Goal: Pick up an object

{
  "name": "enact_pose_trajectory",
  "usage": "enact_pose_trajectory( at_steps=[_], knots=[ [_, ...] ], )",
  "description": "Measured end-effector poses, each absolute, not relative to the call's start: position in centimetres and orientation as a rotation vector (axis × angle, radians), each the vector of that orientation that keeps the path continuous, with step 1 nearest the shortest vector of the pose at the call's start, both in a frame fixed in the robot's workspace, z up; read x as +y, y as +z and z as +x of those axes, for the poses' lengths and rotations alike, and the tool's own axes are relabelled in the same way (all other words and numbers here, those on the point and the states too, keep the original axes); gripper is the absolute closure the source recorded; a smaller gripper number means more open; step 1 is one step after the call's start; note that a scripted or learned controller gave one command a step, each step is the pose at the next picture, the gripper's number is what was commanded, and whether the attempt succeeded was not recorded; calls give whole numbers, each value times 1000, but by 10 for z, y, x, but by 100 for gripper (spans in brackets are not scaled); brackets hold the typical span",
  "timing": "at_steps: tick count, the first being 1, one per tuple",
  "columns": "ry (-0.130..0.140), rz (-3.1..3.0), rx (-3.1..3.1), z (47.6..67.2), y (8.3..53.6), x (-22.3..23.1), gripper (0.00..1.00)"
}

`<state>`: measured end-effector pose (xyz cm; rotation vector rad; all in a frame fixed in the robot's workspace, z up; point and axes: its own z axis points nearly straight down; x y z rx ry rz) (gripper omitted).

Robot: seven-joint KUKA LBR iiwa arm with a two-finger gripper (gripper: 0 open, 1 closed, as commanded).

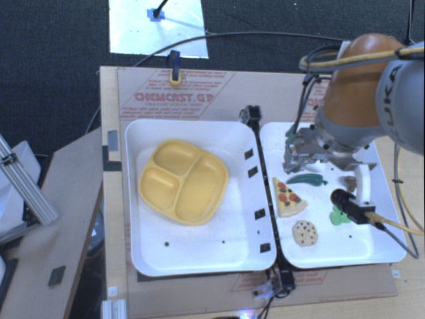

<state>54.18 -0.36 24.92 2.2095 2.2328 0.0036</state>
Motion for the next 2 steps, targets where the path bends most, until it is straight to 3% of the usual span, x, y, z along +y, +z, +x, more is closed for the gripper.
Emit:
enact_pose_trajectory(
  at_steps=[2],
  knots=[
    [3,2211,2233,562,218,99,100]
  ],
)
